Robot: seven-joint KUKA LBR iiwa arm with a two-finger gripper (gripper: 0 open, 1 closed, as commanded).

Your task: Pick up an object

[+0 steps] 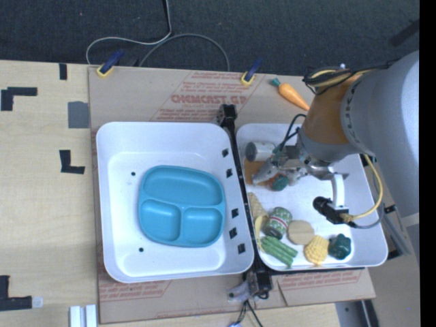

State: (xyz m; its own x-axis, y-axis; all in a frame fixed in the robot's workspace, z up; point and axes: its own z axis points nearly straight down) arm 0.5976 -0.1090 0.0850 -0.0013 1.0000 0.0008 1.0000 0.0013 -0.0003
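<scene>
Your hand point(278, 171) is down in the right bin point(368, 247), low over its upper left part, among a brown item point(259, 175) and a grey cylinder point(260, 148). You cannot tell how far it is open or whether it has hold of anything. Near that bin's front edge lie a green can point(278, 221), green beans point(278, 249), a corn cob point(315, 248) and a tan disc point(300, 232). The left bin point(119, 148) holds a blue divided plate point(181, 206). A carrot point(291, 95) lies on the counter point(41, 203) behind the bins.

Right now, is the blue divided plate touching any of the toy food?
Apart. The camera view shows the blue plate alone in the left bin, the toy food in the right bin.
</scene>
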